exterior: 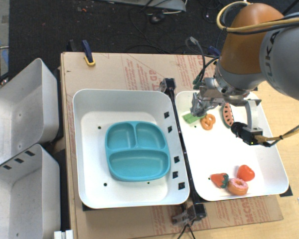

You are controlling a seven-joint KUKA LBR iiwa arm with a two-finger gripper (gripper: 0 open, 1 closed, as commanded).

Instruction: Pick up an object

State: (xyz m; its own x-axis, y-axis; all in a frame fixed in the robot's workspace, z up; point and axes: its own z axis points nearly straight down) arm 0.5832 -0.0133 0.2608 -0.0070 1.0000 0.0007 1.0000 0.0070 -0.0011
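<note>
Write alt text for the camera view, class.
A grey robot arm lowers its gripper over a green piece and pretzel in the right bin. The left bin holds a teal divided plate.

Red print on the cardboard sheet (139, 66) under the bins, upside down & too faint to read w/ certainty. More red print at the sheet's bottom-right edge, also illegible. No other readable text, labels or nos.

One fixed overhead camera, slanting down on both bins (175, 108).
</note>
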